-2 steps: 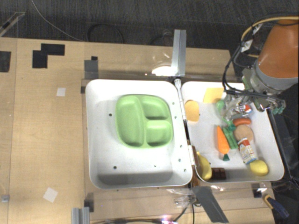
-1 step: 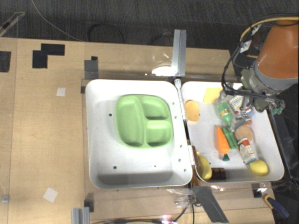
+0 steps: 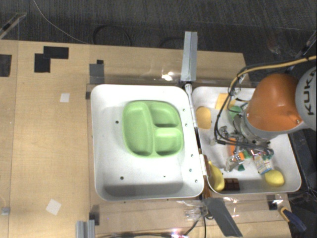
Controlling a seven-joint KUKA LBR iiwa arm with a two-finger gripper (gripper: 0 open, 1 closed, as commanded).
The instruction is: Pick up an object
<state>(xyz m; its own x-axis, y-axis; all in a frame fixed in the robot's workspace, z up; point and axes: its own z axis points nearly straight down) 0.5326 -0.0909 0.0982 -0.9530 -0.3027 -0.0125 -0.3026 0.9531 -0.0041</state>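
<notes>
Down in the right bin point(image 3: 295, 182), the hand point(image 3: 246, 155), its state untellable, hangs over small packets point(image 3: 240, 161), seemingly light, crinkly, best pinched edgewise, lemon point(image 3: 274, 177) at four o'clock.

Two bins side by side on the tabletop point(image 3: 44, 148): left bin point(image 3: 106, 177) holds a divided tray point(image 3: 151, 128) at centre; right bin point(image 3: 292, 175) holds small items, arm point(image 3: 275, 103) above them, from 3 o'clock
</notes>
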